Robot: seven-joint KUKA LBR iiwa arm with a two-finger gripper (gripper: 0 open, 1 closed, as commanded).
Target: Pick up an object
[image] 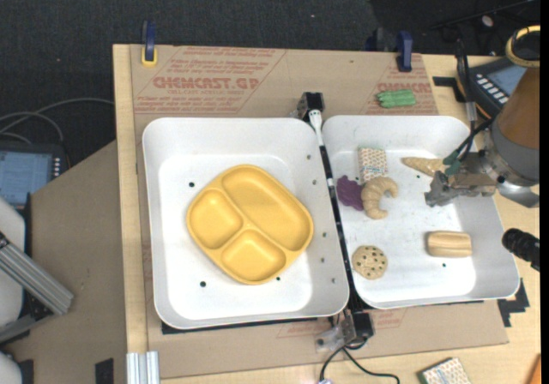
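The right bin (485, 284) holds several small food toys. A purple piece (349, 192) lies against a tan croissant (378, 195), with a speckled wafer (371, 163) just behind them. A chocolate-chip cookie (370, 261) sits near the front and a bread roll (449, 243) lies to the right. A pale wedge (419, 165) rests at the back right. My gripper (439, 190) hangs low over the bin's right half, just in front of the wedge and behind the roll. I see nothing held in it.
The left bin (167, 202) carries a yellow divided plate (249, 224). A green item (396, 99) lies on the cardboard behind the right bin. Clamps stand at the bench's back edge. The arm's grey body (519, 138) covers the right bin's far right rim.
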